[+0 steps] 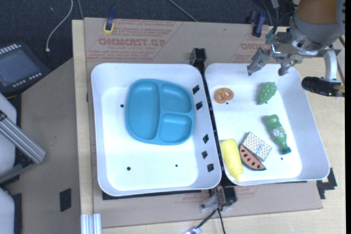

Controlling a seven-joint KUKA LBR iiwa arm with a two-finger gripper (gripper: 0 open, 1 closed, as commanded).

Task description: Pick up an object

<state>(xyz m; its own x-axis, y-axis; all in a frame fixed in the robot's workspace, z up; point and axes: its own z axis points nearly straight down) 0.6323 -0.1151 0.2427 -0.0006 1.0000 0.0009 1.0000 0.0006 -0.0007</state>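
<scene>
My gripper (pixel 270 68) hangs over the back edge of the right bin (pixel 312 134), open, its two grey fingers spread with nothing between them. A green bunch of grapes (pixel 266 91) lies just in front of it. To the left of the grapes sits a small orange pretzel (pixel 223 96). A green bottle (pixel 277 132) lies further forward. At the front of this bin are a watermelon slice (pixel 254 158), a tan checked cracker (pixel 257 145) and a yellow corn-like piece (pixel 231 158).
The left bin (pixel 109 161) holds a blue divided plate (pixel 160 111). A black clip divider (pixel 203 112) runs between the bins. Cables lie on the dark floor behind the bench, and a monitor (pixel 19 66) stands at the left.
</scene>
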